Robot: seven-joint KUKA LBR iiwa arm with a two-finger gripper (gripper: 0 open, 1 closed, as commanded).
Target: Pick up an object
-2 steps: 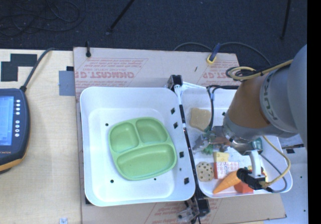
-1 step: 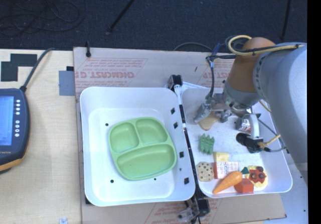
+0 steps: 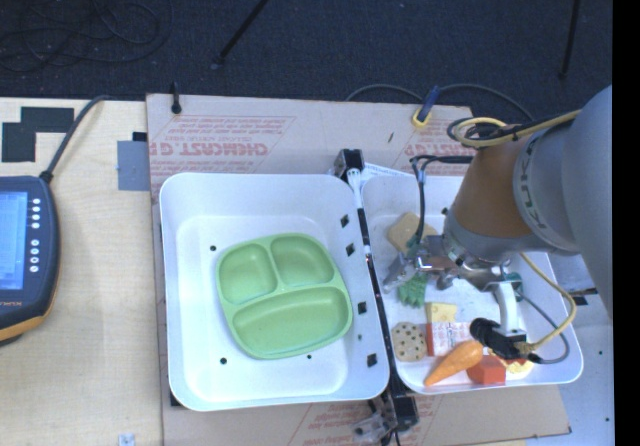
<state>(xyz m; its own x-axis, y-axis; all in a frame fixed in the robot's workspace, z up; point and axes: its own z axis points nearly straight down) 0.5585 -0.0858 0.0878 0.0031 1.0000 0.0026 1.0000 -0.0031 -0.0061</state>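
Here the grey arm with its orange band (image 3: 490, 199) reaches in from the right edge of the surface and hangs low over the right-hand shallow white bin (image 3: 570, 359), with the tool (image 3: 428, 272) down among the toys in that bin's middle. Whether it is apart, together or clamped on anything cannot be told: the metal parts at its end blur into the clutter beneath them. The likeliest target, as a judgement, is the small dark green plastic toy with leafy spikes (image 3: 411, 290), which lies just below and slightly left of the tool, close to the divider between the two bins; a short drop toward the bin's near edge would meet it. A tan, rounded block (image 3: 404, 230) sits just beside the tool toward the bin's far left corner. Further toward the near edge lie a yellow cheese-like wedge (image 3: 441, 313), a round tan biscuit with dark dots (image 3: 406, 340), a red-and-white carton (image 3: 441, 338), an orange carrot-shaped toy (image 3: 455, 362) whose long axis runs slantwise along the near edge, and a red block (image 3: 489, 372) touching its thick end. The left-hand white bin (image 3: 190, 234) carries a light green divided plate (image 3: 284, 294), well apart from the tool.
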